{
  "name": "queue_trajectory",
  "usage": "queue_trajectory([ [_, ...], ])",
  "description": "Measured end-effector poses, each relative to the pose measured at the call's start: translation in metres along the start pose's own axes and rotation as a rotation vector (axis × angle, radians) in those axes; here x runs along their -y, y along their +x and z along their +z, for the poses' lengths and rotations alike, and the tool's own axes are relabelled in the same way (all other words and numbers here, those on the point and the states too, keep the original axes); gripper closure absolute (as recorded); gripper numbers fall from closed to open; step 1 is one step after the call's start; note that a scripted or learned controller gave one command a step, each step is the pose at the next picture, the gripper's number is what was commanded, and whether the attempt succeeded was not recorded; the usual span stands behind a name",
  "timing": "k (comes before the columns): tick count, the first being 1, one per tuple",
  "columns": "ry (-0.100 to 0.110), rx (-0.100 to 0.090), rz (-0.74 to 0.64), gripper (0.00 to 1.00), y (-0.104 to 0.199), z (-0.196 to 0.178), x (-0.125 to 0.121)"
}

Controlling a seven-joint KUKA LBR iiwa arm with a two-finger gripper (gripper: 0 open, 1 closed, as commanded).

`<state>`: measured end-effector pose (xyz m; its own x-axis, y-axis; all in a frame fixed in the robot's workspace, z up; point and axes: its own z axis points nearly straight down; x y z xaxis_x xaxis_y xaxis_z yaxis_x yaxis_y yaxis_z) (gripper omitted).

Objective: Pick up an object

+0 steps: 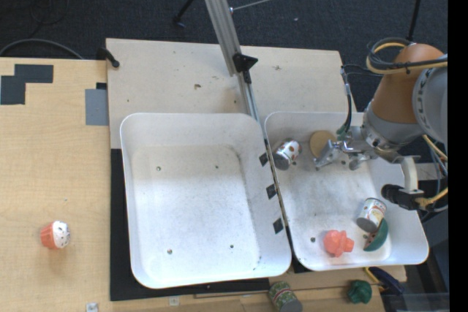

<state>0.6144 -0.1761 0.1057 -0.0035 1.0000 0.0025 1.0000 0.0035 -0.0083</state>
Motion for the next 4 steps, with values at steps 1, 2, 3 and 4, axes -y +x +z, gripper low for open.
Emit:
queue_trajectory([
  [1,-0.004,0.002,0.002,0.0,0.001,0.016,0.0],
  [2,-0.005,0.001,0.003,1.0,0.001,0.004,0.0],
  [3,-0.011,0.003,0.006,1.0,-0.001,-0.055,0.008],
  [4,-0.012,0.004,0.002,1.0,-0.001,-0.11,-0.003],
])
